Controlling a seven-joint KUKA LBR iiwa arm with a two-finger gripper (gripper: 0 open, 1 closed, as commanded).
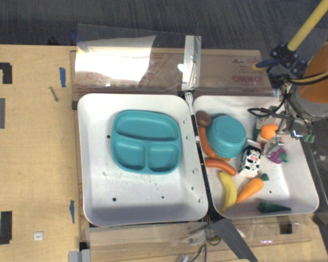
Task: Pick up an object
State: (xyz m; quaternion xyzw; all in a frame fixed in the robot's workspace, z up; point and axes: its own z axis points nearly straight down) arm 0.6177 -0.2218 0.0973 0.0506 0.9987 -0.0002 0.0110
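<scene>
The right bin (300, 187) holds several toys. Among them are a teal bowl (228, 136), an orange ball (268, 132), a purple grape bunch (276, 156) and a black-and-white cow figure (252, 160). Toward the front lie a yellow banana (228, 189), a carrot (250, 188) and a dark green piece (273, 206). My gripper (283, 131) hangs low over the right bin's back right part. It is just right of the orange ball and above the grapes. Cables and the wrist hide its tips.
A teal divided plate (146, 141) lies in the left bin (98, 190). A brown piece (203, 118) and two orange sausage-like pieces (207, 144) lie along the wall between the bins. A clear panel (115, 64) stands behind the left bin.
</scene>
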